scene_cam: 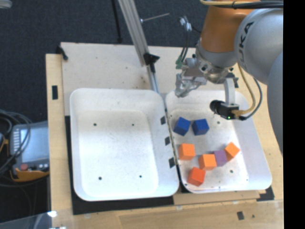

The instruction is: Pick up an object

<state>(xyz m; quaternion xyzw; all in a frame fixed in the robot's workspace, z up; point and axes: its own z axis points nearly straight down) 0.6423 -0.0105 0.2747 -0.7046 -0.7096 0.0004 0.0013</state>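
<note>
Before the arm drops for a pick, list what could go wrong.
1. The tool hangs above the right bin's back-left corner, near the wall between the bins; a straight drop might strike the rim.
2. The purple block touches two orange blocks, so a grasp there may jam.
3. The two blue blocks sit close together, so one could get nudged.

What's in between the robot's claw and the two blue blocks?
Nothing. In the camera view, bare white bin floor lies between the gripper and the two blue blocks, which sit side by side below it.
</note>
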